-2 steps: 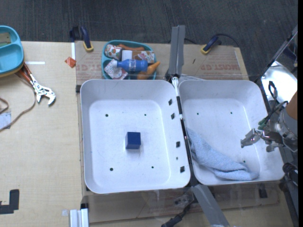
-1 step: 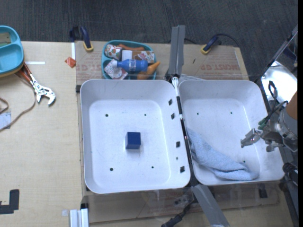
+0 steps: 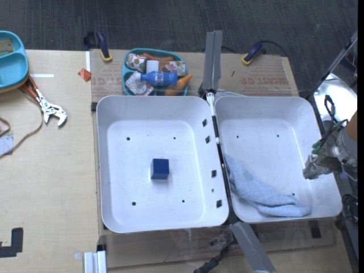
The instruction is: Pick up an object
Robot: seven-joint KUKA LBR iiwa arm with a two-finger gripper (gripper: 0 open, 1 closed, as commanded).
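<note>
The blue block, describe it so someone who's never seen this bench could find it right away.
Look at the two white bins side by side and take the left bin in the camera view. Near the middle of its floor sits the blue block, a small dark cube. It lies alone there, while the right bin holds a crumpled pale blue cloth.

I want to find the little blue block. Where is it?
The blue block sits near the middle of the left bin, alone on its white floor, well left of the cloth in the right bin.

Blue block [image 3: 160,169], pale-blue cloth [image 3: 259,192]
</note>
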